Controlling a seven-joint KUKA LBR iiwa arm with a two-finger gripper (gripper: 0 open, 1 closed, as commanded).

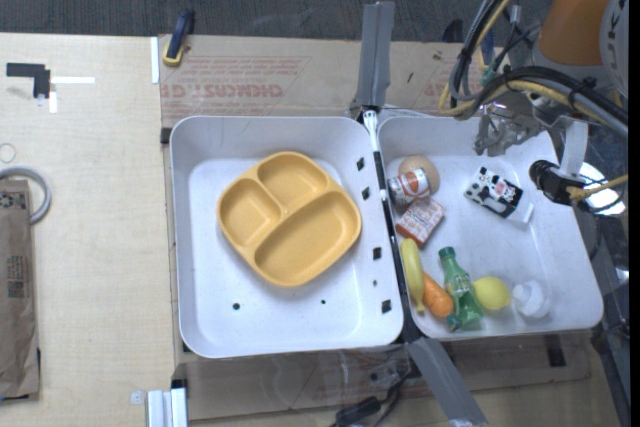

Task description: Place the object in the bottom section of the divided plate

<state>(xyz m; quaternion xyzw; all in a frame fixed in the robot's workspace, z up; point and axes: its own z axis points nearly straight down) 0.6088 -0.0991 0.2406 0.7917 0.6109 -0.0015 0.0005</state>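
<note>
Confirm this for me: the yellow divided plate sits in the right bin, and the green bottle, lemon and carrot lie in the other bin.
Not quite. The camera view shows the yellow divided plate in the left bin, not the right. The green bottle, lemon and carrot do lie in the other bin, the right bin.

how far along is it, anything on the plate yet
Nothing looks done: the yellow divided plate in the left bin has all its sections bare. The gripper is above the right bin, with nothing seen in it. The toys, like the green bottle, lie there. Picking and placing remain.
</note>
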